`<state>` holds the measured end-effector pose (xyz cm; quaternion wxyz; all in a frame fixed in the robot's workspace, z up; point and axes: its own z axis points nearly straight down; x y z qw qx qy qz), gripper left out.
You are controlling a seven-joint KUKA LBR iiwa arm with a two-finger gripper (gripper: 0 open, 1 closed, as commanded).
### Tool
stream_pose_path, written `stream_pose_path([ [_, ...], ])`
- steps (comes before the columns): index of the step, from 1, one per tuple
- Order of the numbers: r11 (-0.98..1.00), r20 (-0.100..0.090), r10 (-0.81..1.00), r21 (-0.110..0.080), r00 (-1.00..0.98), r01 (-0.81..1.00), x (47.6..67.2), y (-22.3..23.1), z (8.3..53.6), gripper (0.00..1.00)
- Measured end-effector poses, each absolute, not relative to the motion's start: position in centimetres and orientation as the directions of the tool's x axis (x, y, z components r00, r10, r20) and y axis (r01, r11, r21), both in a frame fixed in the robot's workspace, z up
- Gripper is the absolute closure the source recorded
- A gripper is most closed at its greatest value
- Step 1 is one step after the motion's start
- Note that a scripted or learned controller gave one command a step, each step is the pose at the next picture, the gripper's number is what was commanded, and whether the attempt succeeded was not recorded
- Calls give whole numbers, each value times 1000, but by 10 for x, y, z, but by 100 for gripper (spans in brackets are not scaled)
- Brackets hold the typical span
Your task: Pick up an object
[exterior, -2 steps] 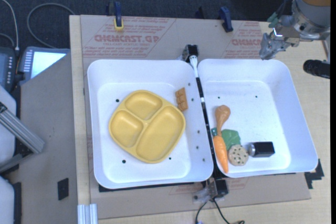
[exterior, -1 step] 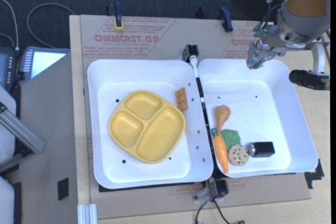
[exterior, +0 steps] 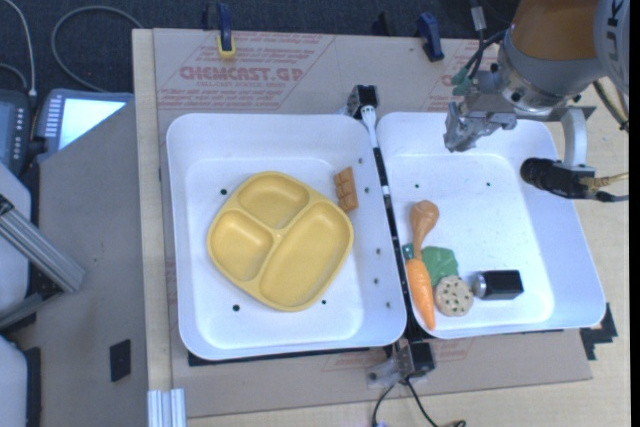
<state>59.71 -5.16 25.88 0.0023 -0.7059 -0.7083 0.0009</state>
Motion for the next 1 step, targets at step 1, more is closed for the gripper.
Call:
stream_pose_path([
  [1, 4, 2, 1000, -5, -4, 1000, 563, -6, 250, 100],
])
